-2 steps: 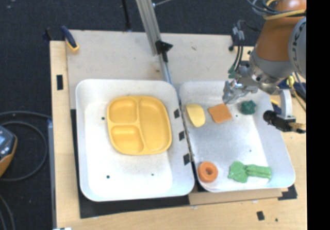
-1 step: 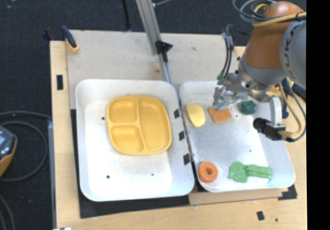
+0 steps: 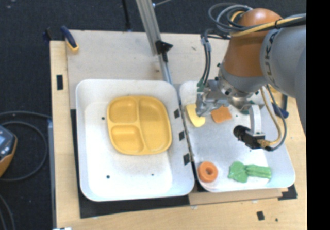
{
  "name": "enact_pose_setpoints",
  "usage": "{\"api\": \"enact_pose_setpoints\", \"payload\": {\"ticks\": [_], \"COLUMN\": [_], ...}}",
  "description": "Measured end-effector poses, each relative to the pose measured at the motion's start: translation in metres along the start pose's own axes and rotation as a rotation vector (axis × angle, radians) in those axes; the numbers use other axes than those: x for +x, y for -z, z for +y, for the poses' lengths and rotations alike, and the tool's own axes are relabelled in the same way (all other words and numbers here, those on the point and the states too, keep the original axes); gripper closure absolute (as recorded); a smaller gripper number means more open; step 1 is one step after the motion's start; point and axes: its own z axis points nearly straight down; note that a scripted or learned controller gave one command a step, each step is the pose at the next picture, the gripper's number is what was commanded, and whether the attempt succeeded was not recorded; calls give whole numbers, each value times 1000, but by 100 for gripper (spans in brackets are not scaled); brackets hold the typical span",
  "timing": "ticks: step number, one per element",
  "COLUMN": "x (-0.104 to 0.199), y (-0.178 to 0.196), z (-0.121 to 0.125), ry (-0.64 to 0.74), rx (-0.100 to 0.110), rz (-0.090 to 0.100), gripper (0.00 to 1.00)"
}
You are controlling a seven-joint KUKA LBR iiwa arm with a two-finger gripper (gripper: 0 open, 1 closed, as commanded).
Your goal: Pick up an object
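On the wooden counter [image 3: 103,53], the left bin [image 3: 93,172] holds a yellow divided plate [image 3: 139,124]. In the right bin [image 3: 232,151], a pale yellow piece [image 3: 195,117] lies just under the end effector [image 3: 206,101], an orange slab [image 3: 221,115] just beside it; whether anything is grasped I cannot tell. Nearer the front lie an orange ring [image 3: 208,171] and a green toy [image 3: 249,171].

I see the pale wooden counter [image 3: 118,51] carrying two shallow white bins side by side. The left bin [image 3: 93,172] holds a yellow divided tray [image 3: 139,124], lying flat near its middle, three compartments facing up. A slanted metal post [image 3: 147,10] rises from the counter's far edge, ending just behind the gap between the bins. A blue-and-yellow clamp [image 3: 69,38] sits at the counter's far left corner. Dark cables [image 3: 23,141] loop on the black floor to the left.
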Motion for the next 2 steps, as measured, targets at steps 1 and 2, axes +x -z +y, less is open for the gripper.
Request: {"api": "enact_pose_setpoints", "payload": {"ticks": [1,2], "x": [46,85], "y": [-7,2], "z": [-21,-52], "ry": [-1,0], "rx": [1,1], "rz": [0,1], "gripper": [100,100]}}
